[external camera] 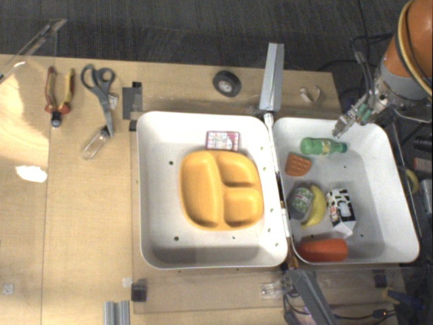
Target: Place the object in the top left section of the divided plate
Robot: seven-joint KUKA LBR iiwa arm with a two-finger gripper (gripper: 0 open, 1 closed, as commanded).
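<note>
Hovering just beside the green bottle in the right bin, the gripper holds nothing; its opening cannot be told. The bottle's middle should be straddled before transfer to the yellow divided plate.

A rounded orange band is seen on the arm, with grey casing below it. The wrist is finished in pale metal, and the slim tool is tinted with green and white.
</note>
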